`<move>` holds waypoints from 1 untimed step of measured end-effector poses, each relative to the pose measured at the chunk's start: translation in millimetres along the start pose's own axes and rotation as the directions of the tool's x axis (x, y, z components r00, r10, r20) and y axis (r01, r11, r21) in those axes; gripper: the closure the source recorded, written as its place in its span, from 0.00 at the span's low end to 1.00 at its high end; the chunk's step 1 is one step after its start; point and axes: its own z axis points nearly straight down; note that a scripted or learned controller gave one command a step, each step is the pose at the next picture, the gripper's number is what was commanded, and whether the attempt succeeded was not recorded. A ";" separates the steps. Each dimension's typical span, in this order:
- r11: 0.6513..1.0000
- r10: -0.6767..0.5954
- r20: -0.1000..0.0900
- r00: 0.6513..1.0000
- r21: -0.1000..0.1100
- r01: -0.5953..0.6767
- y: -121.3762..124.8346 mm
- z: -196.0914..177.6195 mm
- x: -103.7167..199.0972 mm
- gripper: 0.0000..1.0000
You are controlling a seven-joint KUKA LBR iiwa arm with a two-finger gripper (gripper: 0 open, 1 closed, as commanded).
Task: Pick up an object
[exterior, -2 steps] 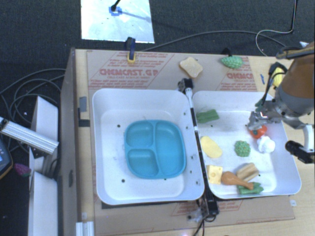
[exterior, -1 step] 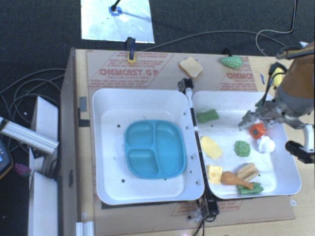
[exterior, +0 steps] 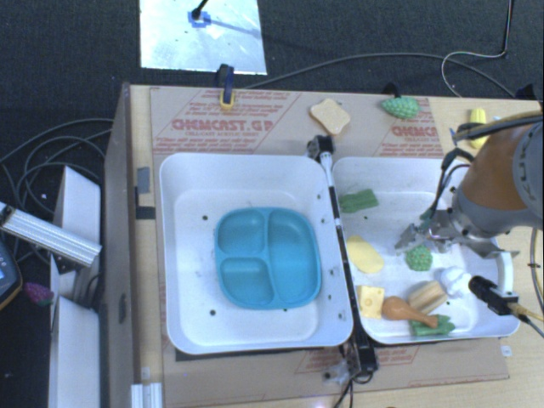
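My gripper [exterior: 418,238] hangs over the middle of the right bin [exterior: 399,172], at the end of the grey arm with its orange band [exterior: 497,155]. Right below it lies a small green broccoli-like piece [exterior: 418,259], touching or nearly touching the gripper's tip. Around it in the same bin lie a green flat piece [exterior: 358,200], a pale yellow piece [exterior: 365,256], a cheese square [exterior: 371,299], a drumstick [exterior: 405,310], a bread roll [exterior: 427,295], a white item [exterior: 450,277] and a green leafy bit [exterior: 433,328].
The left bin [exterior: 183,194] holds a blue divided plate [exterior: 268,257]. On the cardboard behind the bins lie a toast slice [exterior: 330,116], a green knobbly item [exterior: 400,106] and a yellow item [exterior: 478,119]. A clamp [exterior: 226,87] sits at the back edge.
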 end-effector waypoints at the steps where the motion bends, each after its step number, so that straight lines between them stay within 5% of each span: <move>1: 1.000 -0.003 0.001 1.000 -0.004 0.003 1.7 -11.6 -0.2 1.00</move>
